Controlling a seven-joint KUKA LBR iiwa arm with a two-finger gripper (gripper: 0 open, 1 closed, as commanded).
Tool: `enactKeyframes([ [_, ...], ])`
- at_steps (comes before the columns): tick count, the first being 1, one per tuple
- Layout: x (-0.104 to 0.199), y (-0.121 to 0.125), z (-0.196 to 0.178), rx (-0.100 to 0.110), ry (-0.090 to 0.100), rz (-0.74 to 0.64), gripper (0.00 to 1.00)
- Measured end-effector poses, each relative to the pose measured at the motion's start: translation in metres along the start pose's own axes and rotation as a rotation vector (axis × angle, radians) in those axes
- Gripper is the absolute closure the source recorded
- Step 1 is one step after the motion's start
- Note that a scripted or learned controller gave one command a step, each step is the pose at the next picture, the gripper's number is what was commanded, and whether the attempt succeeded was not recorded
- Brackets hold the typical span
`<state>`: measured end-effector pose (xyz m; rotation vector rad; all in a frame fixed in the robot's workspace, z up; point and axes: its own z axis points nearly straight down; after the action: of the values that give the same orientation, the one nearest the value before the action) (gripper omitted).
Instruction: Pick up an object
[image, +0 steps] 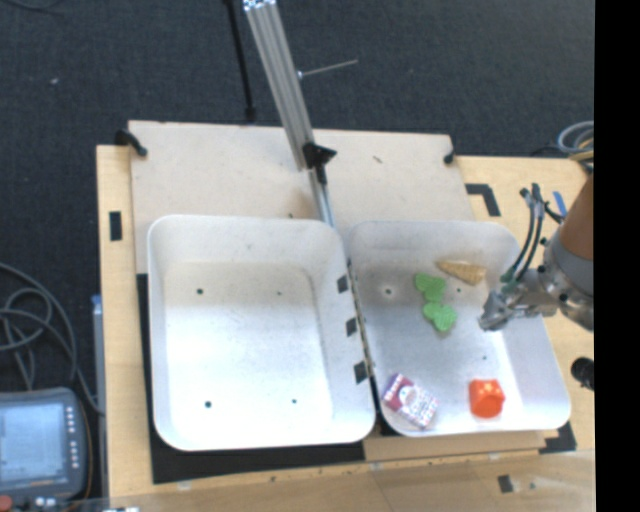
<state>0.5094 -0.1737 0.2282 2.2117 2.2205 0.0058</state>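
Note:
The right bin (530, 385) holds a green lumpy object (435, 302) near its middle, a tan wedge-shaped piece (462, 270) toward the back, a red and white packet (411, 401) at the front left, and an orange-red block (486, 397) at the front right. My gripper (493, 315) hangs over the right side of this bin, just right of the green object and below the tan piece. Nothing shows between its fingers.
The left bin (170, 300) lies beside the right one. A slanted metal pole (290, 95) rises from between the bins at the back. Cables trail off my wrist at the right edge. A screen device (35, 440) sits at the lower left.

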Motion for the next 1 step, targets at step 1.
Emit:
enactKeyframes([
  [1, -0.0011, 0.0015, -0.0130, 0.004, 0.002, -0.002, 1.00],
])
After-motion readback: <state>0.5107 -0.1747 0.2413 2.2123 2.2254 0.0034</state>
